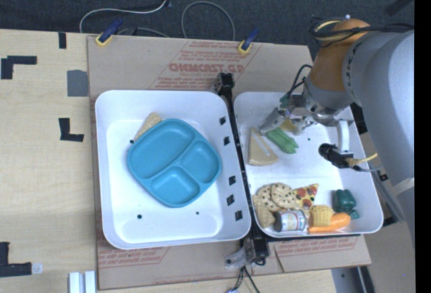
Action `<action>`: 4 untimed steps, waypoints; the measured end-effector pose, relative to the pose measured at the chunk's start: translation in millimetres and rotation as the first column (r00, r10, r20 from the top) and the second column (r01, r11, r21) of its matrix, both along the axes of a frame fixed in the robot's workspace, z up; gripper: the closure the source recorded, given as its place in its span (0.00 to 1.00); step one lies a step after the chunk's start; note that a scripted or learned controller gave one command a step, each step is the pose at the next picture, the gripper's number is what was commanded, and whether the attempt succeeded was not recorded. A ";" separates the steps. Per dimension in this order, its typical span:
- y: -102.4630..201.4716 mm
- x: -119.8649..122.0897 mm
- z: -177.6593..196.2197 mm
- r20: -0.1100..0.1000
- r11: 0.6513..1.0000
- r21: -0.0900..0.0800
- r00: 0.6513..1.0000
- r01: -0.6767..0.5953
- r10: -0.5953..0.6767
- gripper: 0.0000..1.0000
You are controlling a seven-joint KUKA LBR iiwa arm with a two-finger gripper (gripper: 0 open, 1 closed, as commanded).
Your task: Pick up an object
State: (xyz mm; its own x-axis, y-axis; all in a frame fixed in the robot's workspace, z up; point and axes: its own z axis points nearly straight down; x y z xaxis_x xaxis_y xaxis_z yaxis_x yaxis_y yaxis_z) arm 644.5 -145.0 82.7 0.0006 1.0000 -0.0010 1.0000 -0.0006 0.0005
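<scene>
So here's where I'm at: my arm (350, 62) comes in from the right, orange band showing up top, and my claw (279, 122) is down inside the right bin (306, 153), near its upper middle. Honestly can't tell whether the claw is wide or narrow from this angle, the wrist hides too much, so I won't claim I've got anything. Right under the tip there's a green pod-looking thing (283, 140), lying at a slant, and just beside that to the left is a tan wedge (261, 149), like a sandwich half or a slice of something. Whether I'm actually touching the green thing, I can't say. A black cable loop (337, 153) hangs off my wrist over the right side of the bin. Down at the near end of that bin it's a pile: a couple of round crackers (273, 197), a pizza slice (306, 193), a little can (292, 221) on its side, an orange carrot (331, 221) and a dark green lump (345, 201), all crowded together and well apart from my claw. The left bin (118, 150) has a blue divided plate (175, 161) sitting tilted, with a bit of something tan (148, 125) peeking out from behind its top left edge.
</scene>
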 end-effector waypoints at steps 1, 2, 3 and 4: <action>1.2 0.8 14.2 0.003 1.000 -0.002 1.000 -0.003 0.003 1.00; 1.2 0.6 13.6 0.002 1.000 -0.003 1.000 -0.003 0.003 0.00; -35.9 -60.6 4.6 0.006 1.000 -0.001 1.000 0.001 -0.001 0.00; 4.8 20.7 3.4 0.007 1.000 -0.001 1.000 -0.007 0.007 0.00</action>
